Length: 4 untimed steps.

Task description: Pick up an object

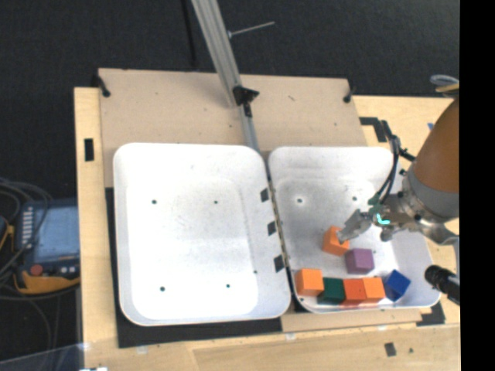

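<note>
arm: comes in from the right edge of the frame, wrist over the right bin (325, 165)
gripper (349, 230): low in the centre-right of that bin, tips right at the orange block (335, 242)
jaws: can't tell how far apart they are, and no block is visibly between them, so I won't call it a hold
target: orange block, tilted, sitting on the bin floor just left of the purple block (360, 260)
other blocks: row along the bin's lower edge with another orange cube (311, 280), green block (333, 290), blue block (397, 284)
left bin (186, 230): bare white floor
progress: approach looks done; grasp unconfirmed, lift not started by my read
left to do: close on the block, raise it clear of the bin
</note>
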Motion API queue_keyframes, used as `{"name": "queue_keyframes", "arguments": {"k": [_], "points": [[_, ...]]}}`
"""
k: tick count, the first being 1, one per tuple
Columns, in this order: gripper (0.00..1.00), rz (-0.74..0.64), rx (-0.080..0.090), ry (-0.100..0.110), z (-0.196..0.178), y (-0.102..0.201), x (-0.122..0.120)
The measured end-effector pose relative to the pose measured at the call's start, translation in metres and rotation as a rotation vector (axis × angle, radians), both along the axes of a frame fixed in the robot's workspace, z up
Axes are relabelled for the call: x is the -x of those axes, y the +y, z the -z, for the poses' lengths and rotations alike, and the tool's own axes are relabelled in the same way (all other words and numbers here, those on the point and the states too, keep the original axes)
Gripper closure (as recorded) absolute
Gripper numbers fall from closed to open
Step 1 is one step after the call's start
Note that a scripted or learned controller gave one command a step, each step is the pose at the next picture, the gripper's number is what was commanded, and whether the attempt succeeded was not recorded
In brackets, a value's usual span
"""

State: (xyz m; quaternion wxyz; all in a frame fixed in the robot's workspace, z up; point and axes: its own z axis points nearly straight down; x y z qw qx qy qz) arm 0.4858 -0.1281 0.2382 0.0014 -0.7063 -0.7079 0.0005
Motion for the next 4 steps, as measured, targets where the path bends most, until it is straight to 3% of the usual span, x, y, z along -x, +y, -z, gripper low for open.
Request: {"name": "queue_keyframes", "arguments": {"k": [1,2,3,4], "points": [[0.0,0.004,0.001,-0.005,-0.002,0.0,-0.001],[0.0,0.003,0.001,0.003,0.061,0.002,0.002],[0.0,0.007,0.007,-0.007,0.106,-0.002,-0.009],[0.0,0.002,0.011,-0.026,0.11,-0.005,-0.014]]}}
